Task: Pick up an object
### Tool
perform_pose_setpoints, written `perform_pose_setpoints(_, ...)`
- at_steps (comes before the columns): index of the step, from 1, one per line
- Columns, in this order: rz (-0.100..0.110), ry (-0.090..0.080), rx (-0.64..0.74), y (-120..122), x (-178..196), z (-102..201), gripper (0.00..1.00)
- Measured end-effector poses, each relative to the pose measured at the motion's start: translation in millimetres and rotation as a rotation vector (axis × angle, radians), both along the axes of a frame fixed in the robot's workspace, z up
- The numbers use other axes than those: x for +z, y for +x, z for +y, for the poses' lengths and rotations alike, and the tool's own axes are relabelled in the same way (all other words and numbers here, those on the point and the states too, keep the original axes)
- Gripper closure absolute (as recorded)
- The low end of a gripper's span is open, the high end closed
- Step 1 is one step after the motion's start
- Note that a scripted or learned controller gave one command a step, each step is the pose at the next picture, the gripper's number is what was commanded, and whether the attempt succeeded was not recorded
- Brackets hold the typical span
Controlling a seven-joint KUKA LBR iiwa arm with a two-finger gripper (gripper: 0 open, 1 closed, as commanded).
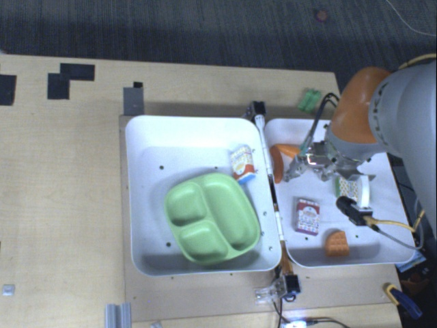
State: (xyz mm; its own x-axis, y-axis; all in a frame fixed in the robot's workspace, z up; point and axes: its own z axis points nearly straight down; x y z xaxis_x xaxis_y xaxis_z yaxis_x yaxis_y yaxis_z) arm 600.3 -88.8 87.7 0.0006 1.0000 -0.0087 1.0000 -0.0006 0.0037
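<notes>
My gripper hangs low over the upper left part of the right bin, reaching in from the right. Just left of it lie a brown-red sausage along the bin's left wall and an orange carrot-like piece. A red card box lies below the gripper, and an orange-brown bread-like lump sits near the front wall. A white and green patterned packet is partly hidden under the wrist. Nothing shows as held.
The left bin holds a green divided plate and a small white cup with a red and blue label. A green clip-like thing lies on the bench behind the right bin.
</notes>
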Motion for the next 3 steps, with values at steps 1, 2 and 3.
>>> perform_pose_setpoints(1,-0.002,0.007,0.003,1,-1,-5,0.00)
perform_pose_setpoints(2,0.002,-0.001,0.001,15,0,-1,0.00)
perform_pose_setpoints(3,-0.006,0.005,0.003,18,11,3,1.00)
